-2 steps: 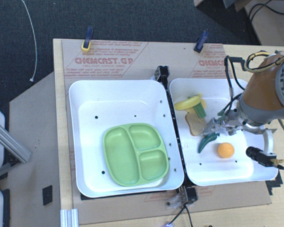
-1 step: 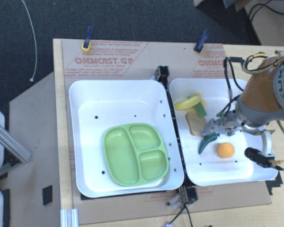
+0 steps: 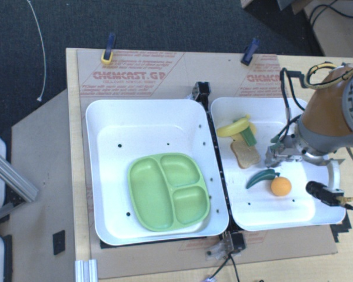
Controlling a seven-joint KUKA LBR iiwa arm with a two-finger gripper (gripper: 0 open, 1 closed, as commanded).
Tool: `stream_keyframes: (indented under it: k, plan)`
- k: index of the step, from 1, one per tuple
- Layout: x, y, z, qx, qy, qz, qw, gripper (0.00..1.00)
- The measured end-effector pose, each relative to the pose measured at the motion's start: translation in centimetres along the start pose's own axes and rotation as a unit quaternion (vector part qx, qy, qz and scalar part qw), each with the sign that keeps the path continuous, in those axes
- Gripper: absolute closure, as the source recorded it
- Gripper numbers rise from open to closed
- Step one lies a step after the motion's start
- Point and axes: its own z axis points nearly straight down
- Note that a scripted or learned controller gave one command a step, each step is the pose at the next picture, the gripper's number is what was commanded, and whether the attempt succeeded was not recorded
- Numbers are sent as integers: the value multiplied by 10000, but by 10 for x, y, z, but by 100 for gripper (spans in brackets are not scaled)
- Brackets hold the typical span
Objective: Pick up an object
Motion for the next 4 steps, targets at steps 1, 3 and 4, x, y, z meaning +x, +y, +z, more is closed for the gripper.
stream_keyframes:
  k: [1, 3, 4]
  plan:
    - [6, -4, -45, -15, -8, -10, 10000, 100]
    - [14, 5, -150, -26, -11, -11, 10000, 100]
    - [62, 15, -157, -16, -2, -28, 10000, 100]
